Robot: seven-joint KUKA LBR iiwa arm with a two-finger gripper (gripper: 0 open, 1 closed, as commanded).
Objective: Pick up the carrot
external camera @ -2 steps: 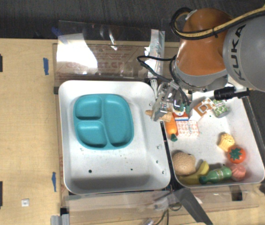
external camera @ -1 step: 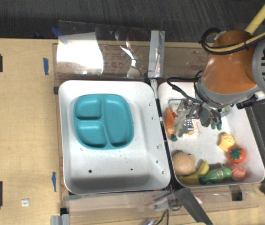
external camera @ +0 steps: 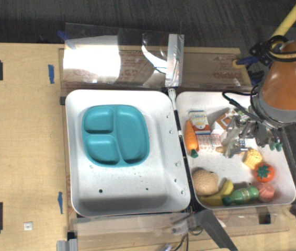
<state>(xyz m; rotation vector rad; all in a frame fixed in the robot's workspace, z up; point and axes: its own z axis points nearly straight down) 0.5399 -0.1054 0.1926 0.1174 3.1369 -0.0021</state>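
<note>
Nearest the camera, along the front wall of the right bin (external camera: 289,184), lies a row of toy foods: a round bread roll (external camera: 205,181), a banana (external camera: 222,191), a green bottle (external camera: 242,194) on its side, and a pink item (external camera: 266,193) at the front right corner. The banana touches both the roll and the bottle. Just behind these sits a tomato (external camera: 263,173) with a green top, and beside it a yellow wedge (external camera: 252,158).

The gripper (external camera: 235,141) hangs over the middle of the right bin, the arm entering from the right with its orange band (external camera: 289,82) above. Whether its fingers are spread or closed cannot be told; nothing is seen held between them.

The carrot (external camera: 191,138) lies along the left wall of the right bin, lengthwise, green end toward the front. It rests just beside a small white carton (external camera: 204,139), which stands between the carrot and the gripper. A second carton (external camera: 197,119) sits just behind the carrot's far end. An orange-and-white packet (external camera: 224,123) lies farther right, near the gripper.

The left bin (external camera: 161,119) holds a teal divided plate (external camera: 115,135) with three compartments, set toward its far half.

Beyond both bins, clear plastic sheeting (external camera: 116,61) lies on the worktop (external camera: 17,140).
</note>
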